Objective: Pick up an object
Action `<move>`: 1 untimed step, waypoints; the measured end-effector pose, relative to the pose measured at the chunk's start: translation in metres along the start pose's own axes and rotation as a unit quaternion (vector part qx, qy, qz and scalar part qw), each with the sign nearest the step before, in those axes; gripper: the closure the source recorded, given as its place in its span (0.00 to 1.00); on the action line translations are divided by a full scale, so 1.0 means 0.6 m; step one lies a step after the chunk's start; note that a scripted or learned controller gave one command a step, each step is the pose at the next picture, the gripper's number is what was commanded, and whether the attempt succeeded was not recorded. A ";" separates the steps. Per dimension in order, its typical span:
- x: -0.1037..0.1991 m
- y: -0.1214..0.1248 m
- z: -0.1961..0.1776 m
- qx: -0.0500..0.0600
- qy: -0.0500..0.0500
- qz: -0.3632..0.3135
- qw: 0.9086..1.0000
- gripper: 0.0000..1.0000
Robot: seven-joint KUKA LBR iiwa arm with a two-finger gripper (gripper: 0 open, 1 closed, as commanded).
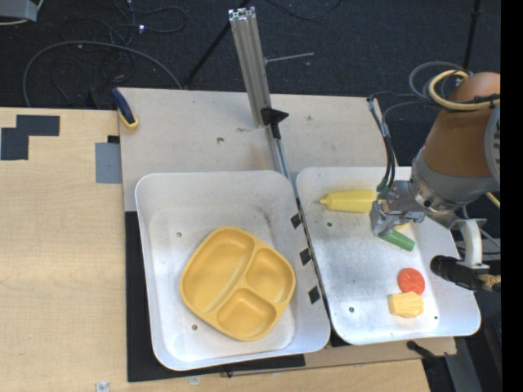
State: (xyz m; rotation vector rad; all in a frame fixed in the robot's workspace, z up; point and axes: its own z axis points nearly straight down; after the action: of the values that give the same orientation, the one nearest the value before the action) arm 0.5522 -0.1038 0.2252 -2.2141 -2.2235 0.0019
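Observation:
My gripper (391, 219) hangs low in the right bin (359, 317), near its back right part. Just under and in front of it lies a small green piece (400, 238), partly covered by the gripper. A yellow corn-shaped toy (350, 202) rests right beside the gripper on its left. Nearer the front of the same bin sit a red round object (411, 281) and a small yellow object (406, 304). Nothing can be seen between the gripper's tips.
The left bin (159, 219) holds a yellow divided plate (238, 282). An upright aluminium post (249, 64) stands behind the bins. Clips (306, 256) line the seam where the two bins meet. The arm's grey and orange body (462, 145) rises over the right bin's far right side.

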 end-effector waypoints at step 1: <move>0.087 0.035 -0.013 -0.001 0.000 -0.001 1.000 1.00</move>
State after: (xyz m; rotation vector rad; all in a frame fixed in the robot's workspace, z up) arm 0.5732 -0.0518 0.2333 -2.2144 -2.2262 -0.0010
